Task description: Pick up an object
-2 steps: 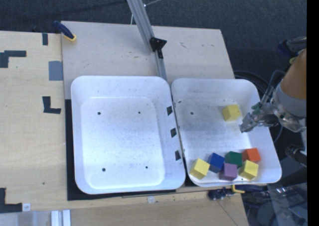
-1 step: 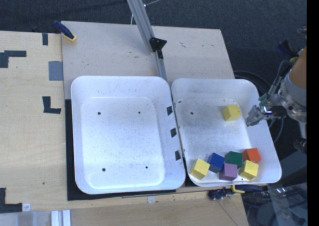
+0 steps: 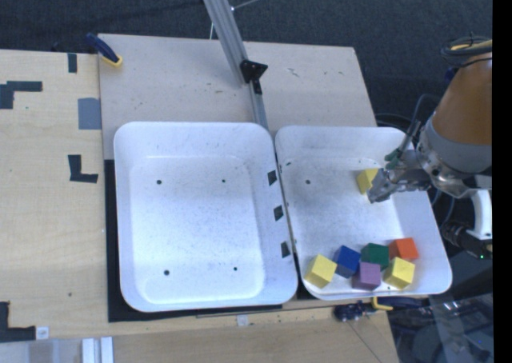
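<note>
- Hovering at right of frame, our gripper (image 3: pixel 382 188) meets a yellow block (image 3: pixel 366 180) in the right bin (image 3: pixel 320 193).
- We cannot tell its opening; the arm (image 3: pixel 464 125) is cut off.

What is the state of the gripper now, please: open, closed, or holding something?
Gripper: cannot be told. It sits low in the right bin, against a yellow block; no grasp on the block is visible.
</note>
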Controlling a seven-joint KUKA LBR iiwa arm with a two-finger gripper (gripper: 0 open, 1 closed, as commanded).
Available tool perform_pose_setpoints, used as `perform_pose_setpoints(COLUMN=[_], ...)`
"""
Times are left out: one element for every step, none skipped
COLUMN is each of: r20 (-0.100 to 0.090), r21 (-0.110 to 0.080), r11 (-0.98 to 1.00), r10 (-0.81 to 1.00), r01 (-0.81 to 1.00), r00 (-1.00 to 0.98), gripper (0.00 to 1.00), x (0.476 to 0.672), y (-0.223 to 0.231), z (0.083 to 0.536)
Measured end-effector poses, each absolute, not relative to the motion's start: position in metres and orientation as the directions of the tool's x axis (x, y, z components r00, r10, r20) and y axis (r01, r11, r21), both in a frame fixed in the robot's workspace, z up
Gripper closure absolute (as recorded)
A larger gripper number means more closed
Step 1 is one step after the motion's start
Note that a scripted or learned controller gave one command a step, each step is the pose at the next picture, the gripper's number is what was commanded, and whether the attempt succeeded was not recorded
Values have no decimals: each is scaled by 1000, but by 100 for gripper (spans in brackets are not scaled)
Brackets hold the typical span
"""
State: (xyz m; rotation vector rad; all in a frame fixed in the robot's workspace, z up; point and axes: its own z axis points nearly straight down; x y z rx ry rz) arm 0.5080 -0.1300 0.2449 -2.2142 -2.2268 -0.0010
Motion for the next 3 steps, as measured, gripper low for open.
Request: perform_pose_setpoints(r20=[1,2,0], r21=[-1,-1,-2], r11=[3,8,6], r10=[1000,1000,1000], r01=[1000,1000,1000], r00=[-3,-8,-6], gripper=[100,100,100], x=[522,538,552], y=[-77,-17,25], z=[251,252,249])
